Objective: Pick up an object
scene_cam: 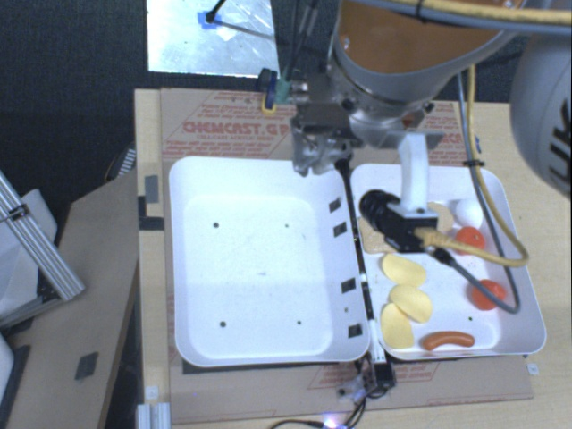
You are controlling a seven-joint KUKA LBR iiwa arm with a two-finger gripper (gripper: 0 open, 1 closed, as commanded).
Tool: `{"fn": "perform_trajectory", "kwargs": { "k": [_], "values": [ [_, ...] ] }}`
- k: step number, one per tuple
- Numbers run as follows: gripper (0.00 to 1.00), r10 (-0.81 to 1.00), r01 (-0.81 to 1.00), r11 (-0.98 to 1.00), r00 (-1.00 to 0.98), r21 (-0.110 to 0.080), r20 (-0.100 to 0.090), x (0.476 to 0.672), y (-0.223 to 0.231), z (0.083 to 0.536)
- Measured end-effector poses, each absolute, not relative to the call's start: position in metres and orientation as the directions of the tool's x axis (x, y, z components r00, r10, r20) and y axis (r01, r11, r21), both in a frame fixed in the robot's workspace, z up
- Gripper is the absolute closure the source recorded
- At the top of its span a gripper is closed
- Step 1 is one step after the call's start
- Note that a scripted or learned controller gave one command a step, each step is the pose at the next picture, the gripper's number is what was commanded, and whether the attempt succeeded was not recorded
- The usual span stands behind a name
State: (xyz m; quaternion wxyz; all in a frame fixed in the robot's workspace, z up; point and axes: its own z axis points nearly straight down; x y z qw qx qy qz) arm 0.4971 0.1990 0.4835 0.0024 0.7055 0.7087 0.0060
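My gripper hangs over the back edge of the left bin, close to the divider between the two bins. Nothing shows beneath or between its tips. The right bin holds the objects: three pale yellow pieces in a column near the divider, a brown sausage at the front, two orange-red pieces to the right, and a white egg-like piece at the back. All of them lie to the right of the gripper and nearer the front.
The arm's large grey and orange body covers the back of the right bin. A yellow cable loops over the right bin's objects. Black clips line the divider. The bins rest on a cardboard sheet.
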Motion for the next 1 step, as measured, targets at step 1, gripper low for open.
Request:
{"fn": "perform_trajectory", "kwargs": {
  "k": [1],
  "values": [
    [1.0, 1.0, 1.0, 0.005, -0.005, 0.007, 0.003, 0.4861, 0.1916, 0.5386]
  ]
}}
